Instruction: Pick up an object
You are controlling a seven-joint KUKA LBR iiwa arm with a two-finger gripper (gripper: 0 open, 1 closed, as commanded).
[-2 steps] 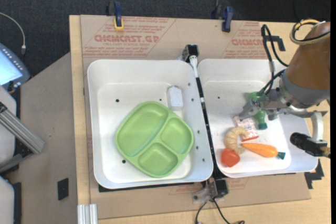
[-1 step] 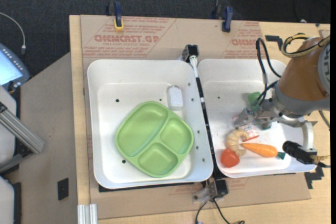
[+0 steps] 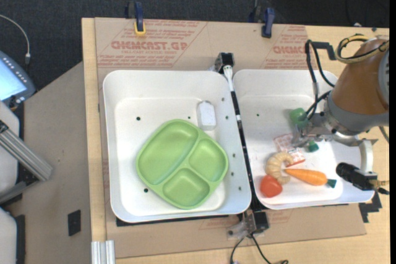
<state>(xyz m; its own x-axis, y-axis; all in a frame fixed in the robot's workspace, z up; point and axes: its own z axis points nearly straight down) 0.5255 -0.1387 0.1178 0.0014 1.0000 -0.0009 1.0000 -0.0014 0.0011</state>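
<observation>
Carrot lies near the front of the right bin, with a tomato just left of it and a pale croissant touching both. Behind them sits a small wrapper, then a green toy. The gripper hangs low between the wrapper and the green toy; whether it holds anything I cannot tell. In the left bin a green divided plate lies in front of a small white piece. Both bins sit on the tabletop.
</observation>
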